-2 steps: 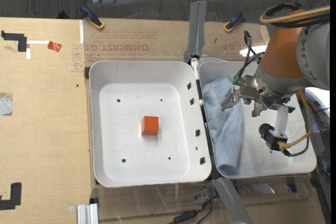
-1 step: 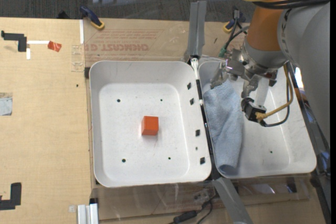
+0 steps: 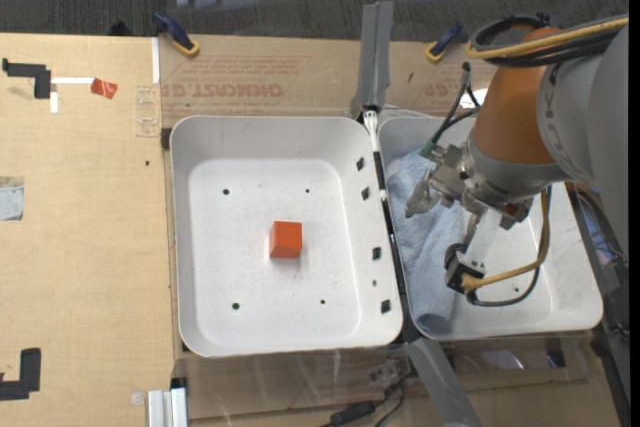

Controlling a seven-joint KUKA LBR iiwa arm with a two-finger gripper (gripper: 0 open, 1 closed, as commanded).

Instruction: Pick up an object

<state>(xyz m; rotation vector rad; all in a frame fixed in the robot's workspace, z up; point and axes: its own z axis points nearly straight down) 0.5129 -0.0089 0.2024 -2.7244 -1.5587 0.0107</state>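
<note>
Camera view: the arm (image 3: 535, 115) is reaching in over the right bin (image 3: 575, 290), well to the right of the orange block (image 3: 286, 240). The gripper (image 3: 428, 192) is hanging just above a pale blue cloth (image 3: 418, 240), and nothing is showing in its grasp. Whether it is released or clenched cannot be told.

Step in hand, as judged: the approach, with the grasp not yet made. The next move is likely calling for a straight descent onto the cloth, the nearest object.

Containers: the left bin (image 3: 185, 215) is holding the orange block near its middle. The right bin is holding the crumpled cloth along its wall nearest the block.
</note>
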